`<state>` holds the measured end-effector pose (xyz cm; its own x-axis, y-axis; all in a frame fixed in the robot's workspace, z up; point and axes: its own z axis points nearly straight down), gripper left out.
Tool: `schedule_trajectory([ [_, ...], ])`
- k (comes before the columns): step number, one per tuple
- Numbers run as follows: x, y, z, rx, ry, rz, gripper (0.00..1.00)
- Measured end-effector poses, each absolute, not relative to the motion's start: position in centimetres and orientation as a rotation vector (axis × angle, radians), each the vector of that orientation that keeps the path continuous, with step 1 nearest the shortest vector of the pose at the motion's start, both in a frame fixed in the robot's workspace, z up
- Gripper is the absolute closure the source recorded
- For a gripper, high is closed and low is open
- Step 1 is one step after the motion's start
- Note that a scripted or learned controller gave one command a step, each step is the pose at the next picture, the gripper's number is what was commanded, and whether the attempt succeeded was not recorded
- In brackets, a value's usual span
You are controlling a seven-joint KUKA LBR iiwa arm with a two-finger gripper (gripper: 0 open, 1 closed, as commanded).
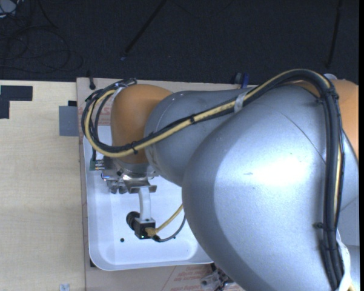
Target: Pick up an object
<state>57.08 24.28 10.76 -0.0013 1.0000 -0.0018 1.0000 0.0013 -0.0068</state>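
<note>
Over on the left the pale wooden bench (30,187) lies bare save for a black stepped patch (9,99) and a grey square (67,120) near the bin's far corner. Next comes the white bin (103,250), of which I can see the left wall, the near edge and a strip of floor. On that floor, close to the near left corner, sits a small dark speck (122,241) (too small for me to say what it is); any object to be picked I cannot make out, since the arm covers the rest of the bin. Above that strip hangs the gripper (132,183), its metal body pointing down into the bin just under the orange band (133,111). Whether the claw is apart or together I cannot tell from here. A yellow cable (188,121) and black ones loop round the band and run back along the big grey arm (260,193), which reaches in from the right.
</note>
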Motion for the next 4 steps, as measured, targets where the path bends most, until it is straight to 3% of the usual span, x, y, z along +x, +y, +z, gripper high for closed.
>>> schedule_trajectory([
  [1,49.4,20.4,8.8,-2.222,-2.219,0.002,1.00],
  [2,47.6,24.3,8.8,-2.221,-2.223,0.001,1.00],
  [3,47.6,24.2,12.0,-2.221,-2.220,0.004,1.00],
  [4,51.3,17.7,23.7,-2.233,-2.218,-0.009,1.00],
])
